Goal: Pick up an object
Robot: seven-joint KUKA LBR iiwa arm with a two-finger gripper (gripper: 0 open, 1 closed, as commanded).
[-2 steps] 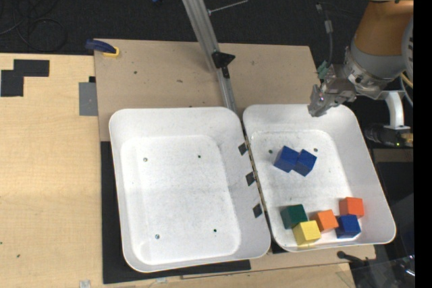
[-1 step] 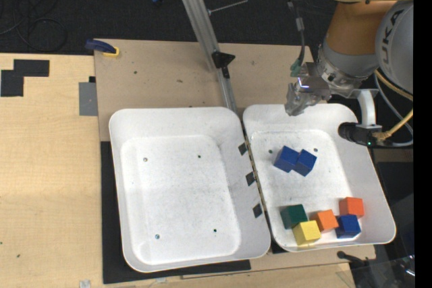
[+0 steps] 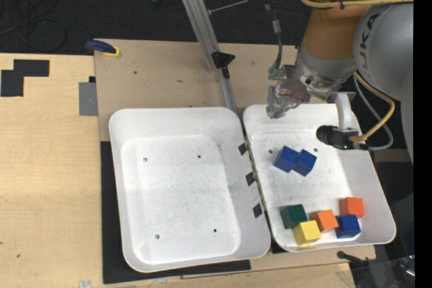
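Camera view — blue blocks (image 3: 295, 160) below tool (image 3: 278, 106)

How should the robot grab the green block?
Probably from straight above, squeezing the green block on its near-left and far-right faces. Its near-right side seems to touch the yellow block, and the orange block sits close too. The gripper hangs over the right bin's far edge.

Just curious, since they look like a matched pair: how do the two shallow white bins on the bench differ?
The right white bin holds small coloured blocks: blue near the middle, green, yellow, orange, red and blue at its near end. The left white bin shows bare speckled floor. The gripper hangs at the right bin's far edge, away from the left bin. Both are shallow with rounded corners.
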